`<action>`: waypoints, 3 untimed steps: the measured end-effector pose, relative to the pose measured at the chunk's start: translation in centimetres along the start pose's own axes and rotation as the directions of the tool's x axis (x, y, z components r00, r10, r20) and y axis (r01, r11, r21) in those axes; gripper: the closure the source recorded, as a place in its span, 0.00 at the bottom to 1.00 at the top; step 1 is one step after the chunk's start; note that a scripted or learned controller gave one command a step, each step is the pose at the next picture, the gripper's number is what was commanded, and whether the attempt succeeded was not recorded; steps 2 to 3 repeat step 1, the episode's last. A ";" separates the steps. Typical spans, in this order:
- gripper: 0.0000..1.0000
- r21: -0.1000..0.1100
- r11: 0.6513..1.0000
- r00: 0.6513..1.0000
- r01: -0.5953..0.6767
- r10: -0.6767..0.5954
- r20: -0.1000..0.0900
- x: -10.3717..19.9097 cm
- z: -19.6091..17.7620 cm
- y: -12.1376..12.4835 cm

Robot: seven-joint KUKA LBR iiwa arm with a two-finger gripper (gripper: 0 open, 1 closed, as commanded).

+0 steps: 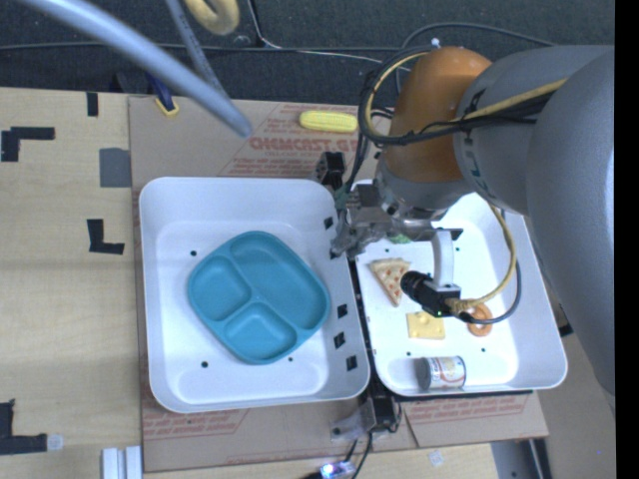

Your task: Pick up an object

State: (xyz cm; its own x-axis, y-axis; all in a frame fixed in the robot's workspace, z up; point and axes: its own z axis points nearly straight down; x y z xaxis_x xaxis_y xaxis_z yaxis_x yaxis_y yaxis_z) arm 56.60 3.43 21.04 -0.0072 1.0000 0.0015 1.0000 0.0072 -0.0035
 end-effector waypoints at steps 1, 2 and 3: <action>1.00 -0.002 1.000 1.000 0.000 0.000 0.000 4.9 -1.5 -1.9; 1.00 -0.002 1.000 1.000 0.000 0.000 0.000 4.9 -1.5 -1.9; 1.00 -0.002 1.000 1.000 0.000 0.000 0.000 4.9 -1.5 -1.9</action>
